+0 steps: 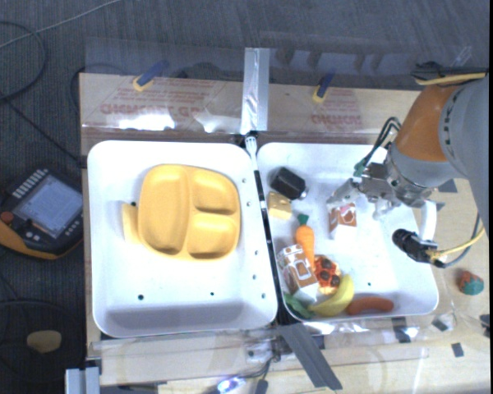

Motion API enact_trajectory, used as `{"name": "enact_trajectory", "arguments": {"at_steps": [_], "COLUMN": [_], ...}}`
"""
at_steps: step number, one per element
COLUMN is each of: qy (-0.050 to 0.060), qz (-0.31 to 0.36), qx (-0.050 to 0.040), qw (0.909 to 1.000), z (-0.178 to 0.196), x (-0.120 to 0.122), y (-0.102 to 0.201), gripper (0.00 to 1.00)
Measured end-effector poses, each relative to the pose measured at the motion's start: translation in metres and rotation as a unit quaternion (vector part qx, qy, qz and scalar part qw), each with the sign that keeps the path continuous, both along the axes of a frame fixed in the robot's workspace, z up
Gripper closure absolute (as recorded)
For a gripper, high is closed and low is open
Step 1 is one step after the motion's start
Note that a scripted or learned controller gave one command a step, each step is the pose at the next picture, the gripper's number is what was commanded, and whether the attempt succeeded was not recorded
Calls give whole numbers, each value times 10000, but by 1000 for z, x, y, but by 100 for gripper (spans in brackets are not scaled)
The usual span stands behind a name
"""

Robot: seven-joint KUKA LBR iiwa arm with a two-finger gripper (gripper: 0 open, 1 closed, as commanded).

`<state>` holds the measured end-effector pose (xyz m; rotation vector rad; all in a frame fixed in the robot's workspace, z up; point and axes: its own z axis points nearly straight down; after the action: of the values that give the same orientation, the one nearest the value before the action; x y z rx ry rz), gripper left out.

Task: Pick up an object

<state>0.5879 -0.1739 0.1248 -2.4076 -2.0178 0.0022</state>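
Apparently the gripper (351,194) sits low over the middle of the right bin (427,302), its metal parts just above and touching the top edge of a small brown-and-white packet (343,217); whether the tips are spread or closed cannot be told from this slanted view, and nothing can be seen pinched between them. That packet, lying flat on the bin floor just beside the carrot (305,243), looks the likeliest target: it should be light and thin, probably soft and a little slick, so a grip across its short width is wiser than pressing down on its face. Further out lie a black block (287,182) toward the dividing wall, then a banana (336,300) and a red sausage-shaped piece (370,305) at the near edge. Beyond, the left bin (107,302) holds a yellow divided tray (187,210).
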Motion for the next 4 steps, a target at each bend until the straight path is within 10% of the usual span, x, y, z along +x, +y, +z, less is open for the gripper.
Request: {"name": "enact_trajectory", "arguments": {"at_steps": [1, 2, 3, 4], "qy": [-73, -90, 3, 7], "qz": [302, 322, 1084, 2199], "qx": [-15, -7, 2, -9], "qw": [9995, 9994, 9941, 9755], "z": [-31, -21, 77, 58], "x": [5, 7, 33, 56], "y": [-11, -8, 68, 91], "gripper": [0, 100, 100, 100]}}
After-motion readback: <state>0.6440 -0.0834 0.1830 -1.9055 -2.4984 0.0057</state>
